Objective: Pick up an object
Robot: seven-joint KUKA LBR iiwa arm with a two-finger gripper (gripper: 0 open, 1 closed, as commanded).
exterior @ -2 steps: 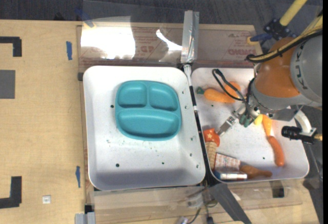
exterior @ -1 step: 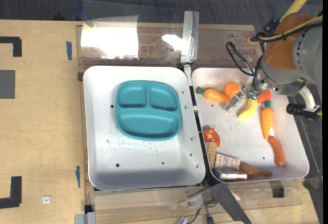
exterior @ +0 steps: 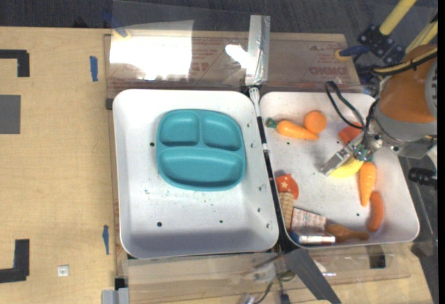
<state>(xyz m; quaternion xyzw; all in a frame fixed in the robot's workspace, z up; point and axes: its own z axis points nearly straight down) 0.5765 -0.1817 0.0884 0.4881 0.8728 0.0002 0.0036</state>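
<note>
The arm comes in from the right edge, its orange band [exterior: 405, 97] above the right bin's far right corner, the wrist angled down and leftward into the bin. The gripper [exterior: 336, 161] sits low over the right bin's [exterior: 327, 195] middle, and its metal fingers [exterior: 332, 163] stand a narrow way apart with nothing seen between them. A yellow piece [exterior: 348, 169] lies just beside the fingertips, touching or nearly so; which one I cannot tell.

Around it, an orange carrot [exterior: 295, 131] and an orange ball [exterior: 315, 120] rest near the bin's far left corner. A second carrot [exterior: 366, 184] points toward the near edge, with a reddish sausage shape [exterior: 376, 211] by the right wall. A red round item [exterior: 287, 186] lies against the left wall, and a small patterned box [exterior: 308, 218] sits at the near left corner.

The left bin [exterior: 139, 212] carries a teal divided plate [exterior: 201, 149] in its far half. Both bins rest on a light wooden bench [exterior: 49, 156], with dark carpet beyond.

A red object [exterior: 349, 134] is partly covered by the wrist and cables, so its shape is unclear.
</note>
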